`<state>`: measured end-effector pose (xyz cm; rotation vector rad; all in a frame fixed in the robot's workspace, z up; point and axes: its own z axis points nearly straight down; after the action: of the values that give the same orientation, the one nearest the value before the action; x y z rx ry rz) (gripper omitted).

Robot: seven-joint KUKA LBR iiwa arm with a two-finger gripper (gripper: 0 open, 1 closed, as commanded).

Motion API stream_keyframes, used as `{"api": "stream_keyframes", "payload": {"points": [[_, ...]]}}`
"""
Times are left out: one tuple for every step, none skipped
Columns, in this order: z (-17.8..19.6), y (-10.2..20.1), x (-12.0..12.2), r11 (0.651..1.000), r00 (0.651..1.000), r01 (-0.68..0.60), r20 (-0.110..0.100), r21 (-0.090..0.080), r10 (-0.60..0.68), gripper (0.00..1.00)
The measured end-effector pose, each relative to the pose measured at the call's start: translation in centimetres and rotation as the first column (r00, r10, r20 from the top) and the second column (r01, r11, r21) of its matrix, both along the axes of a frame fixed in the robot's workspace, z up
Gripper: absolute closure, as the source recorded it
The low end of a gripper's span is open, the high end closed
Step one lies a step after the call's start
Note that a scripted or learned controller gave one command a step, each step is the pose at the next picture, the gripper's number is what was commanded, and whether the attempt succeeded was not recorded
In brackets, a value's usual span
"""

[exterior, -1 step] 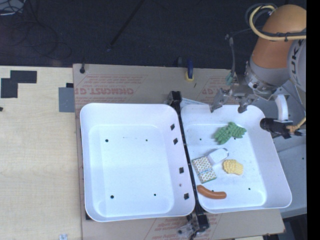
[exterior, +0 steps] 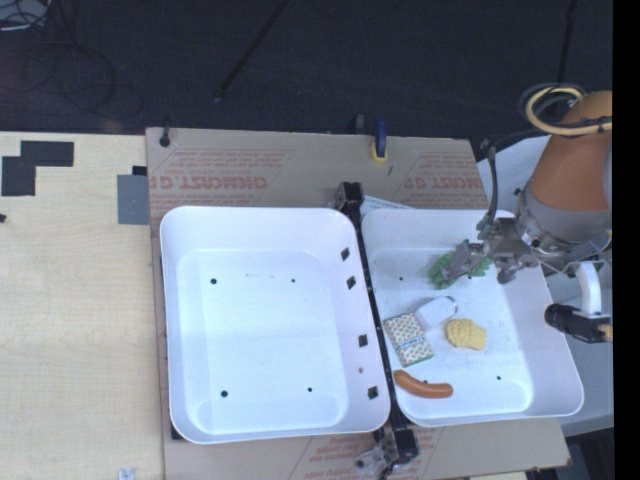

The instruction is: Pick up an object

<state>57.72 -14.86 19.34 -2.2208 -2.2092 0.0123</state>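
Two shallow white bins sit side by side on a cardboard sheet that covers part of the pale wooden surface. The left bin has small dark holes in its floor. The right bin touches it along a black clamp strip. At twelve o'clock on the cardboard stands a blue and yellow clip. At nine o'clock, dark grey patches mark the wood. Cables trail over the dark floor beyond.

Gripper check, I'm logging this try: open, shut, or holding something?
Gripper: cannot be told; it sits in the right bin at the green object.
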Motion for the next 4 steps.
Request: {"api": "stream_keyframes", "payload": {"points": [[-0.8, -6.7, 5.1, 1.0, 1.0, -0.005, 0.015, -0.004, 0.005, 0.0], [-9.9, -0.4, 6.5, 1.0, 1.0, -0.01, 0.004, 0.003, 0.01, 0.0], [-8.4, -0.8, 6.5, 1.0, 1.0, -0.006, 0.009, 0.0, 0.006, 1.0], [9.7, -0.2, 2.5, 1.0, 1.0, -0.006, 0.023, -0.003, 0.006, 1.0]]}}
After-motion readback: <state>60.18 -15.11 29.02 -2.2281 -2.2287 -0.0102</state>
